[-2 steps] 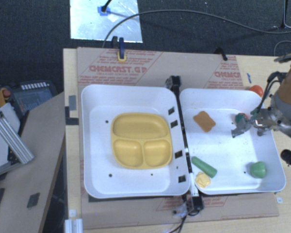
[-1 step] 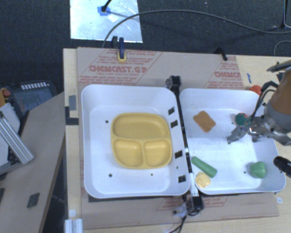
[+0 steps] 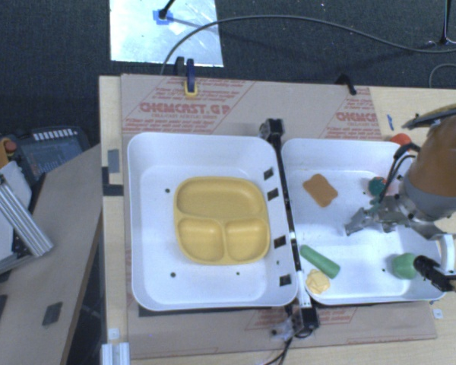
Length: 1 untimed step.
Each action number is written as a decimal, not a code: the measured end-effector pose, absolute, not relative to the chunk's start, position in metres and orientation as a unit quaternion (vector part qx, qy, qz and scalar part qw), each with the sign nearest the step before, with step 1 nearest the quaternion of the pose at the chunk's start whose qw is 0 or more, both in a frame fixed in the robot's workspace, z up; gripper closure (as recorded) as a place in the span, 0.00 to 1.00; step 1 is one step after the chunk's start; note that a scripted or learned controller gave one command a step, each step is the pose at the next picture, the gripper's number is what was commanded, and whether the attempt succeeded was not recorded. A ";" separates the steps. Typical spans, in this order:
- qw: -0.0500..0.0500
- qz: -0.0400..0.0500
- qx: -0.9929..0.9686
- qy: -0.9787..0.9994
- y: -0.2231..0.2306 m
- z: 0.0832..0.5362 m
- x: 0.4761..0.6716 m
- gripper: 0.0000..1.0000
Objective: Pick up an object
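Note:
In the right bin (image 3: 342, 152) lie a flat brown toast-like piece (image 3: 319, 190), a green cylinder (image 3: 320, 261), a small yellow piece (image 3: 317, 282), a round green object (image 3: 405, 265) and a small teal object (image 3: 377, 186). My gripper (image 3: 357, 223) hangs low over the middle of the right bin, pointing left. It is right of the brown piece and above the green cylinder, with bare bin floor under its tip. Nothing shows in its grasp.
The left bin (image 3: 148, 204) holds a yellow divided plate (image 3: 219, 219). A black divider with clips (image 3: 283, 211) runs between the bins. The grey arm with its orange band (image 3: 441, 166) covers the right bin's right side. Cables lie beyond the bench.

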<state>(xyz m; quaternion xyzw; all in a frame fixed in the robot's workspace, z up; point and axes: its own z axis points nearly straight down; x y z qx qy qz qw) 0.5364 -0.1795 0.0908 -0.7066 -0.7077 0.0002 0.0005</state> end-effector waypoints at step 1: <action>-0.002 -0.001 -0.707 -0.708 -0.180 0.104 0.538 1.00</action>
